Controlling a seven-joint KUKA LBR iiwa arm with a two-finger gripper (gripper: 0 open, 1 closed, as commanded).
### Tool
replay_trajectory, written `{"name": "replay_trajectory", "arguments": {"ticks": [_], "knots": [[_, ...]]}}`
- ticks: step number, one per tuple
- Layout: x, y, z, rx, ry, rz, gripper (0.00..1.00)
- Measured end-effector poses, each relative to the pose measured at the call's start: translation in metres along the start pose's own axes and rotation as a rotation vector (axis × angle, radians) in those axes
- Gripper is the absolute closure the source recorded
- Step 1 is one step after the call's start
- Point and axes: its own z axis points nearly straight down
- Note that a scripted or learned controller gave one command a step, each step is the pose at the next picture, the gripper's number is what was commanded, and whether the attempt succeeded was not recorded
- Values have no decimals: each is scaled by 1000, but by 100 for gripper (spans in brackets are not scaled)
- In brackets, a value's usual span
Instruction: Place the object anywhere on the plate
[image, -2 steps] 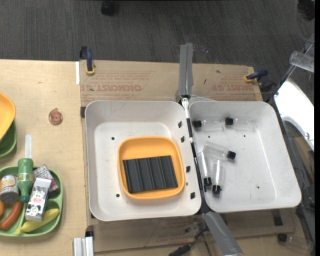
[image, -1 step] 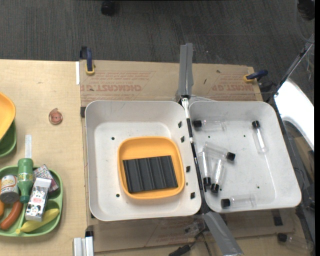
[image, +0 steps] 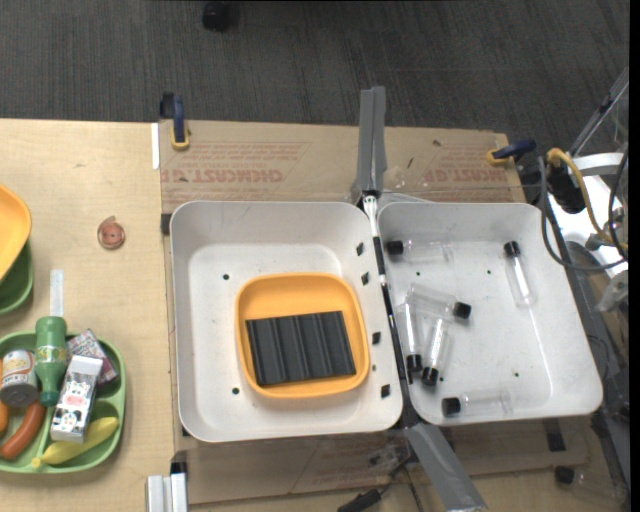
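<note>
An orange square plate (image: 300, 288) sits in the middle of the left white bin (image: 200, 300). On it lies a dark grey ridged slab (image: 300, 347), flat and covering most of the plate's inside. In the right white bin (image: 545, 340) lie several clear tubes with black caps: one near the far right (image: 520, 272), one near the middle (image: 438, 303), two by the left wall (image: 410, 340) and one at the front (image: 478, 404).
A green plate of toy food and bottles (image: 60, 400) stands on the wooden table at the left, with a yellow bowl (image: 10, 240) behind it. Cardboard (image: 260, 170) lies under the bins, held by clamps. Cables and a frame (image: 585, 200) crowd the right side.
</note>
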Motion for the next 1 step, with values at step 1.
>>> {"name": "replay_trajectory", "arguments": {"ticks": [1], "knots": [[46, -10, -47, 1, 4, -6, 0]]}}
